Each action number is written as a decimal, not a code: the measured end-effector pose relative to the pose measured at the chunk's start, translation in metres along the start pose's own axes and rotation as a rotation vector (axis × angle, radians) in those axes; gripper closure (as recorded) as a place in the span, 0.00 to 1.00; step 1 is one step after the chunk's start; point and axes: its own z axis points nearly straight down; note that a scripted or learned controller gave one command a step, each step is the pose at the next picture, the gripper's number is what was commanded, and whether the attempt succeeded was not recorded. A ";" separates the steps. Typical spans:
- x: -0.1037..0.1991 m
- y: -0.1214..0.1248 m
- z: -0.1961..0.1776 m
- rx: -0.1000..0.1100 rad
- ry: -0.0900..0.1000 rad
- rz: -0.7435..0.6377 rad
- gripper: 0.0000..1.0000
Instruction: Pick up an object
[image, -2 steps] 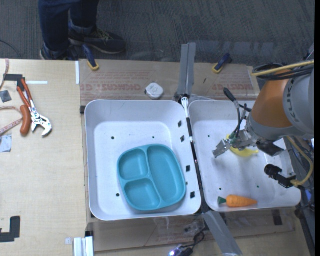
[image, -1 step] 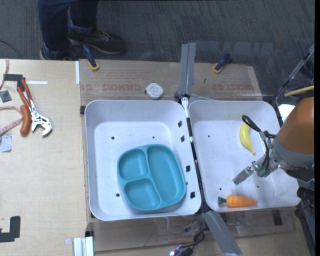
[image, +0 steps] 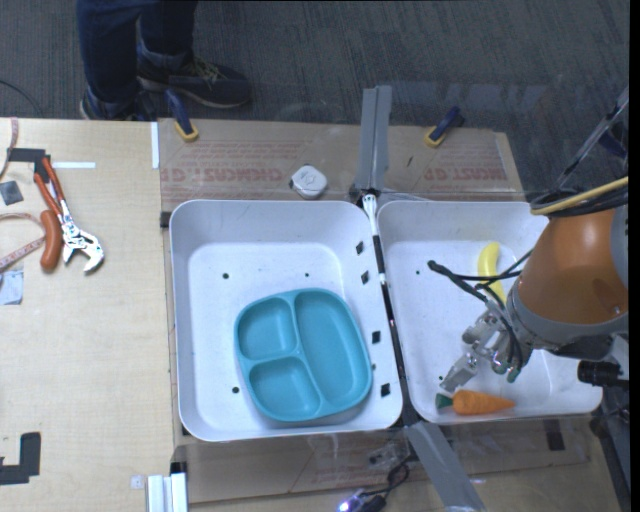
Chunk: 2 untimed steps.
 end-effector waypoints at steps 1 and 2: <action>-0.055 -0.074 -0.073 0.000 -0.003 0.254 0.00; -0.032 -0.037 0.002 0.000 -0.001 -0.069 0.00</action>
